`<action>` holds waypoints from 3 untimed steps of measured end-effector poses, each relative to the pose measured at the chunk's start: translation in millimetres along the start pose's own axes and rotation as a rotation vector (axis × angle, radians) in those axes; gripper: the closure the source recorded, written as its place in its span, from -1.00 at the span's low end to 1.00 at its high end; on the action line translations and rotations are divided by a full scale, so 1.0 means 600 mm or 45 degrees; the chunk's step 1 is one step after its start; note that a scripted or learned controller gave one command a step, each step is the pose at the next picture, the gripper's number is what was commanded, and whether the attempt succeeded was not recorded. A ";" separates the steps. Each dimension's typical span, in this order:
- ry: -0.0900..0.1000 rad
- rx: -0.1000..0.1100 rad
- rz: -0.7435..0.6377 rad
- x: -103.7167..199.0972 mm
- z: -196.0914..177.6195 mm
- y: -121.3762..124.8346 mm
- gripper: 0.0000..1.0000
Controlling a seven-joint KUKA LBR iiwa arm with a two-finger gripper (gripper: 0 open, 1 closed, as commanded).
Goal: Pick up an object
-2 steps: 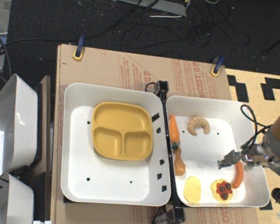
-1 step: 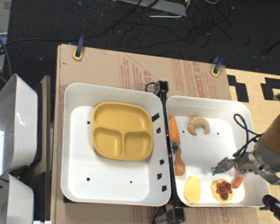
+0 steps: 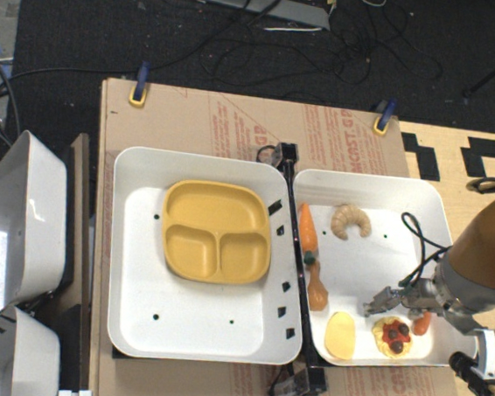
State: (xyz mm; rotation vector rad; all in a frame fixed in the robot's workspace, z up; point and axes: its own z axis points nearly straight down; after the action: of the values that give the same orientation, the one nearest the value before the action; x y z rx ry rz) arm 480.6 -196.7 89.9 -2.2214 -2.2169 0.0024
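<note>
Dark floor strewn with cables surrounds a bench [image 3: 238, 121] topped with brown cardboard, clamped at the back by two yellow clips. On it sit two shallow white bins side by side. Largest of what they hold is the yellow divided plate [image 3: 217, 232], lying flat in the left bin [image 3: 130, 312] and taking up most of its upper half. The right bin [image 3: 423, 198] carries the small things: a pale croissant [image 3: 352, 219] near the back, an orange carrot [image 3: 308, 230] lying along the left wall with a tan pear-like piece [image 3: 316, 288] just below it, a pale yellow oval piece [image 3: 340, 334] near the front, and just right of that a small flat piece topped with red and dark bits [image 3: 394, 335].

Reaching in from the right, the grey arm [image 3: 487, 262] hangs low over the front right part of that bin. Its pincer [image 3: 392, 299] sits just above the topped piece and close to a small red piece [image 3: 422, 323]; whether it is open or closed I cannot tell, and nothing can be seen held in it.

My guess is that the approach is in hand, not yet a grasp. Next, the pincer probably needs to settle squarely over one of these nearby pieces, come down around it, close, and lift.
</note>
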 end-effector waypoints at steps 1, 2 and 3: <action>-0.001 -0.005 0.001 0.000 -0.020 0.002 1.00; -0.005 -0.011 -0.006 -0.013 -0.118 0.010 1.00; -0.004 -0.011 -0.007 -0.014 -0.197 0.013 1.00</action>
State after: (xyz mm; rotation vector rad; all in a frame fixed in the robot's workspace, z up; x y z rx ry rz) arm 488.5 -205.0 208.1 -2.2213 -2.2288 -0.0031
